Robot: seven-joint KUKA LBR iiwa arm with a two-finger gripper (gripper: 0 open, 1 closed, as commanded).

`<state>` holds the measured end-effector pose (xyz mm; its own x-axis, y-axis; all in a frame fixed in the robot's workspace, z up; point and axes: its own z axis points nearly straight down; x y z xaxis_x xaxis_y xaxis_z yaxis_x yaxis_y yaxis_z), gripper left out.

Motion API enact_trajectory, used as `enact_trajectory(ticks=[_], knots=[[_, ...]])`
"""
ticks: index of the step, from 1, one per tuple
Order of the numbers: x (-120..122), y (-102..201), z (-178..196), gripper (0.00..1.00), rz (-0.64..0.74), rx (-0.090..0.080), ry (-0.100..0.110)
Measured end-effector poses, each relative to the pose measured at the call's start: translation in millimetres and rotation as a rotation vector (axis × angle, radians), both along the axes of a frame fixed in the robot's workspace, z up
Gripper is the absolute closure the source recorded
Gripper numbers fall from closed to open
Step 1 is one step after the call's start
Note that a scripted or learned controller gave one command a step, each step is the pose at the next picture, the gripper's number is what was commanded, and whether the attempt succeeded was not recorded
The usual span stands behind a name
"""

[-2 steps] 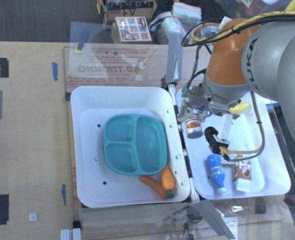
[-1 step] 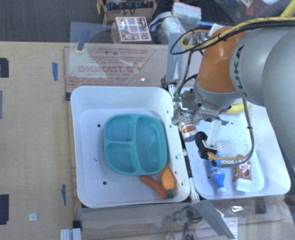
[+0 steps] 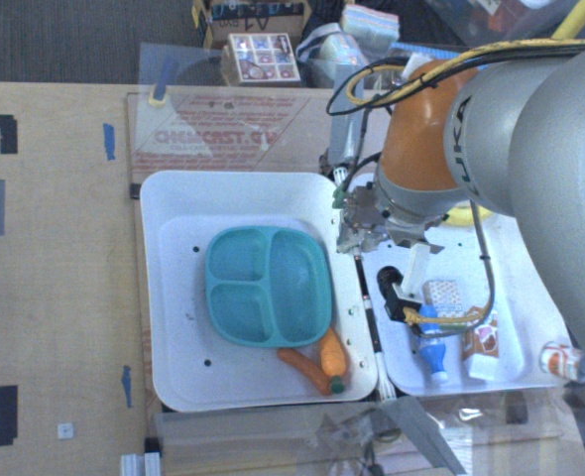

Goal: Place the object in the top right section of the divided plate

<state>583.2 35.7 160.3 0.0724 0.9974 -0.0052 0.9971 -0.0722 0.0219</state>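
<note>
Over the adjoining rims of the two white bins hangs the hand (image 3: 356,234); whether it is clenched or released cannot be told. At the left bin's (image 3: 174,296) lower right corner, a toy carrot (image 3: 306,367) and a stubbier orange piece (image 3: 332,353) lie against the edge of the teal divided plate (image 3: 268,286), outside its sections.

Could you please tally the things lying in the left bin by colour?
Teal plate: 1
Orange carrots: 2
Total: 3
</note>
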Motion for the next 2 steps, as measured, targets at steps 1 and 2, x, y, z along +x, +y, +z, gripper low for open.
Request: enact_trajectory(ticks=[1, 2], knots=[[-6.0, 7.5, -13.3, 1.0, -0.008, -0.012, -0.012], [-8.0, 9.1, -15.6, 1.0, 0.009, -0.015, -0.012]])
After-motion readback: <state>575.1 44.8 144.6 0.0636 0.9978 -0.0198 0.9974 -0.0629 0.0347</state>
